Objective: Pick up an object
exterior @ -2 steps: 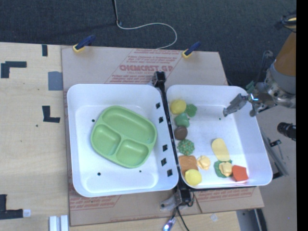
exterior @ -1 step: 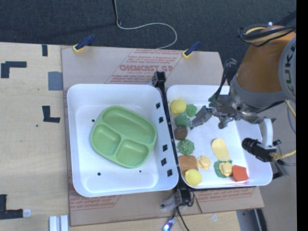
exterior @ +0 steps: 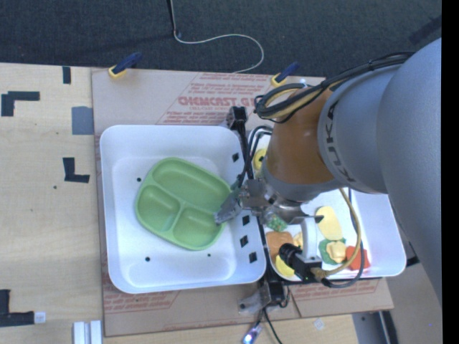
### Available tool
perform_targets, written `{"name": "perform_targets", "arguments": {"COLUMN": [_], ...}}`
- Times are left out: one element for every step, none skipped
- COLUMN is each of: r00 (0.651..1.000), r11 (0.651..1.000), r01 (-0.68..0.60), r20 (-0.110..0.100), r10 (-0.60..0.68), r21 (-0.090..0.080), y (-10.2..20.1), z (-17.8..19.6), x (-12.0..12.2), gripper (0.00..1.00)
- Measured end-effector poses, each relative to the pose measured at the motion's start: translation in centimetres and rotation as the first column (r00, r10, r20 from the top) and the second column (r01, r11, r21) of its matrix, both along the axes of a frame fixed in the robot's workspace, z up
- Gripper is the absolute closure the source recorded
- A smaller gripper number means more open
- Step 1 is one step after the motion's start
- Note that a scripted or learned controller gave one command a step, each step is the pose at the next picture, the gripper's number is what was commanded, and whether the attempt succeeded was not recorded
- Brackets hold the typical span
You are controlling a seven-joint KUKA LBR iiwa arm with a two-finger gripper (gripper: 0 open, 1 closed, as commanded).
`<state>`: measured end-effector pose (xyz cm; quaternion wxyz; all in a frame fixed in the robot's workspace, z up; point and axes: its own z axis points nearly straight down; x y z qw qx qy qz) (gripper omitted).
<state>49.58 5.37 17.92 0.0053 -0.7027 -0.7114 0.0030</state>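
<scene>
Camera view: the grey two-finger hand (exterior: 228, 208) sits at the right rim of the green moulded plastic divided tray (exterior: 183, 203), which lies flat in the left white bin (exterior: 118, 156). Fingers look nearly closed on that rim.

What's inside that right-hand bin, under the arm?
The right bin holds small colourful items: yellow, green, orange and red bits, perhaps toy food. The arm covers most of that bin, so anything else there is hidden.
</scene>
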Motion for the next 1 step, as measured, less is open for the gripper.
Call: {"name": "perform_targets", "arguments": {"r00": [1.000], "r11": [1.000], "r01": [-0.003], "r20": [0.003], "r10": [0.003], "r21": [0.000], "y": [12.29], "z": [-4.51], "x": [-1.63], "gripper": [0.00]}}
